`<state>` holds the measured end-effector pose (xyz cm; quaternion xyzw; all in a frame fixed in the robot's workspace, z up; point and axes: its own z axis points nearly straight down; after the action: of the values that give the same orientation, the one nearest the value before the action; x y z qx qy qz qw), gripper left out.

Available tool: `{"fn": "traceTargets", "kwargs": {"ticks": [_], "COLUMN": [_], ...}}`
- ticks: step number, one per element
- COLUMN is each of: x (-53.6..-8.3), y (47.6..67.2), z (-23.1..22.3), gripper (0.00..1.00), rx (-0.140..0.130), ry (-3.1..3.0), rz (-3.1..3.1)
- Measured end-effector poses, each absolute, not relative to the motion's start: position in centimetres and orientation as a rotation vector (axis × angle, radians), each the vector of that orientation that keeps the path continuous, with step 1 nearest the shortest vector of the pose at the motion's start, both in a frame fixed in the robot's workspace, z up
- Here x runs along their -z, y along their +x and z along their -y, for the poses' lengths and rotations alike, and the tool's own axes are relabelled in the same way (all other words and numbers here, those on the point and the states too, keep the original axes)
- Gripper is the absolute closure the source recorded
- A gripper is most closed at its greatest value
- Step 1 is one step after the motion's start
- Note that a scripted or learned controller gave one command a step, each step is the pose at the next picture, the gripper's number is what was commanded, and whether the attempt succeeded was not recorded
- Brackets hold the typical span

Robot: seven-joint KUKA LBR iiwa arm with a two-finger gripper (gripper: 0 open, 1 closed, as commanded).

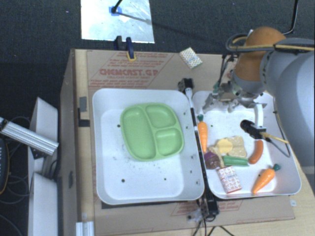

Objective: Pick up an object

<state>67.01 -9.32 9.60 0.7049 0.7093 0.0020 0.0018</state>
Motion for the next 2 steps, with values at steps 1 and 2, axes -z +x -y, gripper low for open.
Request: {"fn": "traceTargets", "kwargs": {"ticks": [1,2], "x": [-8.48,-8.5], "y": [66.89,66.91], "z": [13.85,13.74], "gripper": [0.0,0.0], "rx": [-0.001,-0.002], "ry": [2.218,2.216], "rz": [-2.221,-2.223]}}
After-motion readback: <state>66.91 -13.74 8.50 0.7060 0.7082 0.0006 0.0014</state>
